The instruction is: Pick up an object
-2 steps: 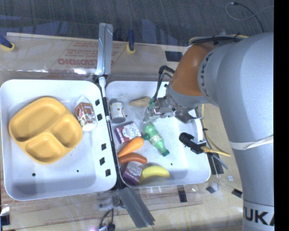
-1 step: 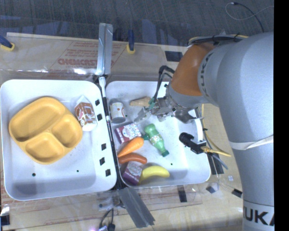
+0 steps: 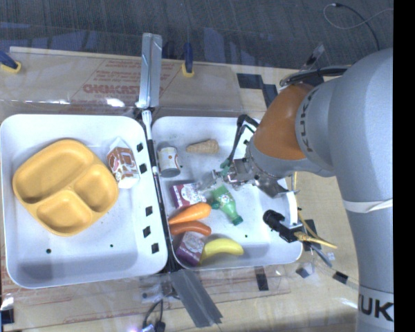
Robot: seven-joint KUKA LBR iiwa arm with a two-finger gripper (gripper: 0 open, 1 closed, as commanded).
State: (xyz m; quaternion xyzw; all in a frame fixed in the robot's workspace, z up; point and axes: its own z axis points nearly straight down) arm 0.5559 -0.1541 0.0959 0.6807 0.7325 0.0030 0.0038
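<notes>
The gripper (image 3: 225, 178) hangs low in the right bin (image 3: 263, 244), just above the green bottle (image 3: 225, 205); whether it is parted, pressed together, or touching the bottle cannot be told. Close by lie a carrot (image 3: 189, 214), a banana (image 3: 222, 248), a purple packet (image 3: 189, 246), a small can (image 3: 169, 159) and a tan cone (image 3: 203, 146). In the left bin (image 3: 69, 265) sit a yellow divided tray (image 3: 63, 185) and a brown-and-white packet (image 3: 122, 163).
</notes>
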